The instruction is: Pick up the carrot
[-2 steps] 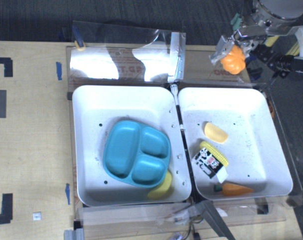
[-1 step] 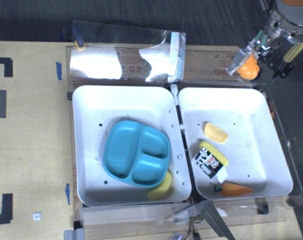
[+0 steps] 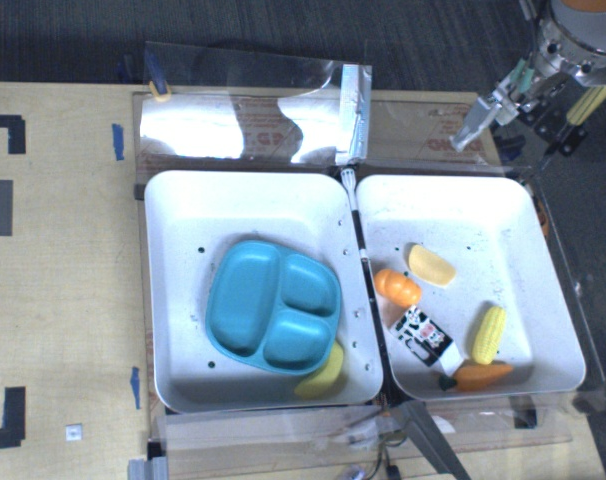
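my pincer (image 3: 473,128) is up in the far right corner, hovering past the back edge of the right bin (image 3: 553,268), nothing in it. honestly can't tell from this angle if it's spread or pinched together. the carrot (image 3: 480,375) is way down at the opposite end, lying flat along the near wall of the right bin, well apart from me. it's just below the corn cob (image 3: 489,333) and right beside a black and white patterned packet (image 3: 423,336). also in that bin are an orange rounded thing (image 3: 397,288) and a pale yellow piece (image 3: 432,266). the left bin (image 3: 173,268) has a blue divided plate (image 3: 273,306) with a yellow thing (image 3: 325,373) poking out under its near corner.
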Tool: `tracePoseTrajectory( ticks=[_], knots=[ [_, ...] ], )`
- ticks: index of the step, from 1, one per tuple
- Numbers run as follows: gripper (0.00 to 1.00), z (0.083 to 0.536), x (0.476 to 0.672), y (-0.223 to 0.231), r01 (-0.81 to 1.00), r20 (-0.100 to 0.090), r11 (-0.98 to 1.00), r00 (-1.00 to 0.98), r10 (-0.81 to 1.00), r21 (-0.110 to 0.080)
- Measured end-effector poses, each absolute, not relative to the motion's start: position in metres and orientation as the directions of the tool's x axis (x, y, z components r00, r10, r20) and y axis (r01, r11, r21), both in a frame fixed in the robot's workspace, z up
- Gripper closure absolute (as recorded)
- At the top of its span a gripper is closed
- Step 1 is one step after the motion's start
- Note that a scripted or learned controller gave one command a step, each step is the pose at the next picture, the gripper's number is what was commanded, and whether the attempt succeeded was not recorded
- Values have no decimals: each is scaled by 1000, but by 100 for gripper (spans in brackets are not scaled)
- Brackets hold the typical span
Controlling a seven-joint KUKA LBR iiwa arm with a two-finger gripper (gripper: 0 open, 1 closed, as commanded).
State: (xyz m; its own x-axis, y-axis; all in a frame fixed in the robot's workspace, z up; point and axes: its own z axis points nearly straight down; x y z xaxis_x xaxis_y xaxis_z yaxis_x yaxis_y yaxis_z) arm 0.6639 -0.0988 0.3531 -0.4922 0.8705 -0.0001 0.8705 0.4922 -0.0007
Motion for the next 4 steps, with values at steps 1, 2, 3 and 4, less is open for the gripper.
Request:
tracePoseTrajectory(
  ticks=[1, 2, 3, 4],
  knots=[
    [0, 289, 666, -173, 910, 2, 415, -415, 910, -5],
    [0, 273, 667, -224, 809, -4, 588, -588, 809, 2],
    [0, 229, 667, -222, 516, 0, 857, -857, 516, 1],
    [0, 227, 586, -224, 169, -3, 986, -986, 169, 1]
  ],
)
